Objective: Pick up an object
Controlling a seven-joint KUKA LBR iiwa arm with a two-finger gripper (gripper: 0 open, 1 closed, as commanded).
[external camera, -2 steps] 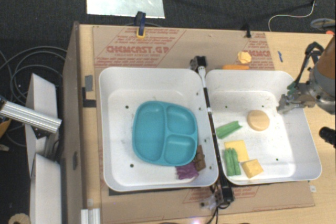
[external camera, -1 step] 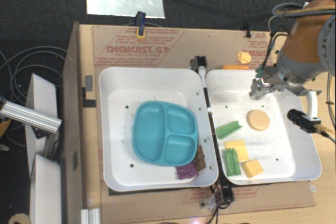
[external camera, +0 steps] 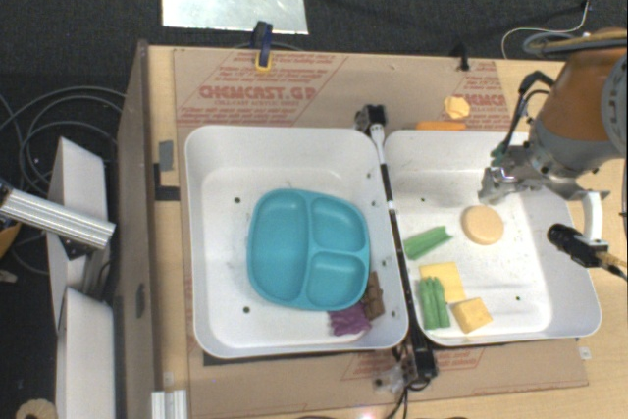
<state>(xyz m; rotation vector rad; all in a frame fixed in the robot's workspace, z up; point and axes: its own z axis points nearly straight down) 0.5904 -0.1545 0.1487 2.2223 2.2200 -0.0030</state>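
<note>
The right bin (external camera: 564,309) holds a tan round disc (external camera: 483,226), a green strip (external camera: 426,241), a yellow block (external camera: 444,277), a green ridged piece (external camera: 433,302) and a yellow-orange cube (external camera: 471,314). My gripper (external camera: 496,180) hangs over the upper right part of this bin, just above and slightly right of the tan disc. Nothing is visibly held in it. The grey arm with its orange band (external camera: 584,103) comes in from the right edge.
The left bin (external camera: 211,211) holds a teal divided plate (external camera: 308,248), with a purple item (external camera: 345,321) and a brown item (external camera: 374,297) at its lower right. A small yellow piece (external camera: 456,106) and an orange strip (external camera: 441,125) lie on the cardboard behind the right bin.
</note>
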